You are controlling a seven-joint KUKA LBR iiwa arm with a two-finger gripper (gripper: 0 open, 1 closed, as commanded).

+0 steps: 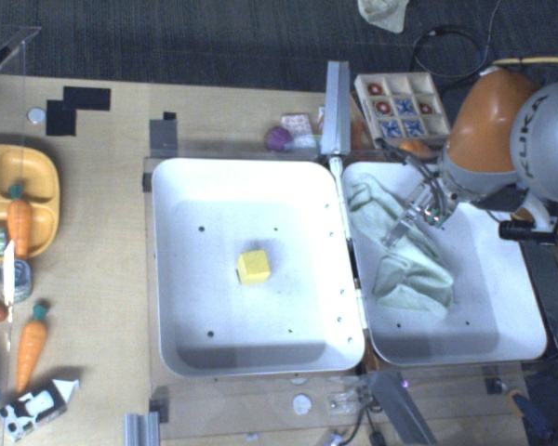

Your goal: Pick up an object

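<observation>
Both white bins sit side by side: left bin [181, 249] w/ a small yellow block [254, 267] mid-floor, right bin [502, 314] w/ a crumpled pale-green cloth [405, 272]. Arm's gripper [417, 218] sits over the cloth's top edge, seems touching it; I can't tell if fingers are spread or clenched.
</observation>
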